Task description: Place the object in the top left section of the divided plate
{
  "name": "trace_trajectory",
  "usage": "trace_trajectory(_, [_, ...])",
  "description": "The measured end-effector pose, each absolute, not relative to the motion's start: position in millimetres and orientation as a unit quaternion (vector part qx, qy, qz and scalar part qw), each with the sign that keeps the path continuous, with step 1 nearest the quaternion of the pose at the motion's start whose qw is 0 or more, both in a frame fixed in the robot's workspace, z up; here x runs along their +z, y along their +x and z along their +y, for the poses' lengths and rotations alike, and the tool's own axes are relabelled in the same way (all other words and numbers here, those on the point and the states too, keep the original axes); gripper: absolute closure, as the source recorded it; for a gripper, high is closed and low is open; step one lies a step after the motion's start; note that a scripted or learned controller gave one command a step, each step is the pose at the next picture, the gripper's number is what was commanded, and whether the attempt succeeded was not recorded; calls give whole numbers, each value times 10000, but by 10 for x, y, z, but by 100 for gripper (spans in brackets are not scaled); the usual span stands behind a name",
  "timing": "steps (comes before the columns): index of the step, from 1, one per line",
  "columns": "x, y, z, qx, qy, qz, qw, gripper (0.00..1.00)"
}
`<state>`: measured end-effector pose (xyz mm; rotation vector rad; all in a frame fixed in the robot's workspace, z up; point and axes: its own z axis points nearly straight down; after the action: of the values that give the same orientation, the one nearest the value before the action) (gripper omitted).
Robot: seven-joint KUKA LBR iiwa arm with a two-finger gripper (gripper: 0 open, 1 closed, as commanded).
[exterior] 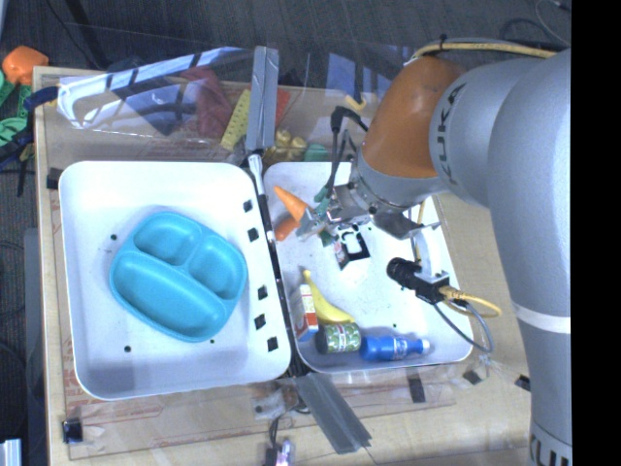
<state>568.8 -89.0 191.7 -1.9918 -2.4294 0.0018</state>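
Blue divided plate (178,275) with three sections sits in left bin (78,202). End effector (325,219) over right bin (448,260), at 3 o'clock of plate; grip state can't tell. Orange carrot (288,210) touches it at 9 o'clock. Yellow banana (331,309), green can (340,339), blue bottle (393,346) at bin's 6 o'clock.
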Motion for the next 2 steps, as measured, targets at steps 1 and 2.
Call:
trace_trajectory(1, [1906, 5584, 123, 11, -5964, -8027, 16, 100])
trace_trajectory(2, [2001, 5594, 123, 14, -5948, -8039, 16, 100])
